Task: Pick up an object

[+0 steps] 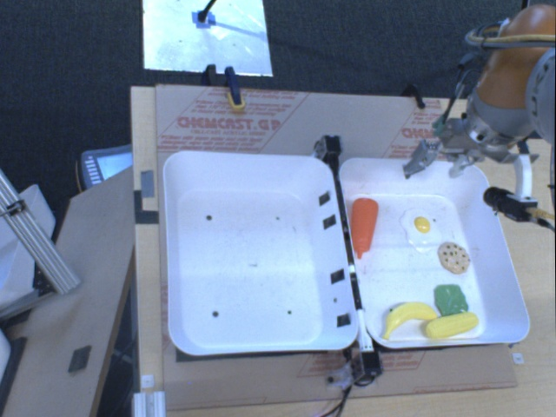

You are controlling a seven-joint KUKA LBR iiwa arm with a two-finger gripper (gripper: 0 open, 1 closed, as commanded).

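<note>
The right bin (504,272) holds several toy foods. An orange carrot (363,225) lies near its left wall. A fried egg (421,227) sits in the middle, with a round cookie (453,256) just below and right of it. Along the front lie a yellow banana (407,317), a green piece (450,299) and a yellow corn-like piece (452,325). My gripper (440,161) hangs above the bin's far edge, fingers spread open, nothing between them. It is well above and behind the egg.
The left bin (174,233) stands beside the right one, joined by a black clip strip (334,224). Both rest on a cardboard sheet (278,115). A metal plate (207,23) lies behind. An aluminium rail (35,246) is at the far left.
</note>
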